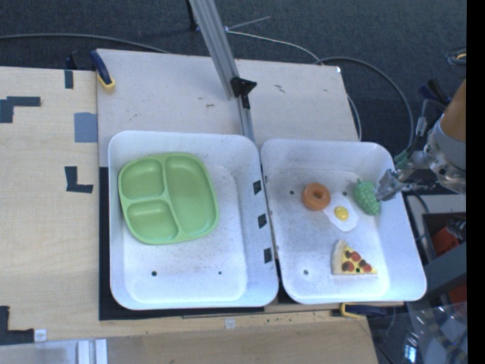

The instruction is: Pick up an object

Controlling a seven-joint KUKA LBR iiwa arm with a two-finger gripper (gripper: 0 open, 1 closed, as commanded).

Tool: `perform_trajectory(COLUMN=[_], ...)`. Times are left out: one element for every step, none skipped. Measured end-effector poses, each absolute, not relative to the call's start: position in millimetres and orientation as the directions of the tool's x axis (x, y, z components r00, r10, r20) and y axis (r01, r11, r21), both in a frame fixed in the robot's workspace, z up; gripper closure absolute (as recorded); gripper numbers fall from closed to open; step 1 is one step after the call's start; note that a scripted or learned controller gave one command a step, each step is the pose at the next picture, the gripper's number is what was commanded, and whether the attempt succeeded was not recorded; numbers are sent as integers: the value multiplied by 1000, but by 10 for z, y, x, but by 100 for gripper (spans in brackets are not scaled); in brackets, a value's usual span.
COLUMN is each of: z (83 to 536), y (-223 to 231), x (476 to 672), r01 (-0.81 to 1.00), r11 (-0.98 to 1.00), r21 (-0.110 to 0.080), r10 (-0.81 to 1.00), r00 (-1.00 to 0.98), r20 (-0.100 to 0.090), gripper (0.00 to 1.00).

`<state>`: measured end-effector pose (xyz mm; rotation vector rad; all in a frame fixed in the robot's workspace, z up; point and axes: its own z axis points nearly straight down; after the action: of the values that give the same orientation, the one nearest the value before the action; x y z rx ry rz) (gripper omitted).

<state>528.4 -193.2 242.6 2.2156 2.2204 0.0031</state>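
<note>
The right bin [394,241] holds a brown donut [316,196], a fried egg [341,215], a knobbly green toy [367,197] and a pizza slice [351,261]. My gripper [389,183] reaches in from the right edge, low over the bin's right side. Its tip sits right against the green toy's right side. Whether the toy is gripped is too small to tell. The donut, egg and pizza slice lie apart from the gripper.
The left bin [182,279] carries a green divided plate [167,197] in its upper left. A slanted metal pole [216,32] runs down to the gap between the bins. Cables lie on the dark floor behind.
</note>
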Motion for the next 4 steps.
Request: perform_trajectory(z=[2313, 2266, 2327, 2350], y=[-1377, -738, -137, 318], x=[5246, 5285, 5362, 5396], r01=[1000, 1000, 1000, 1000], r11=[6, 8, 9, 7], r21=[-2, -2, -2, -2], r10=[1000, 1000, 1000, 1000], r00=[-6, -8, -9, -7], r20=[1, 2, 2, 1], gripper=[100, 100, 100, 100])
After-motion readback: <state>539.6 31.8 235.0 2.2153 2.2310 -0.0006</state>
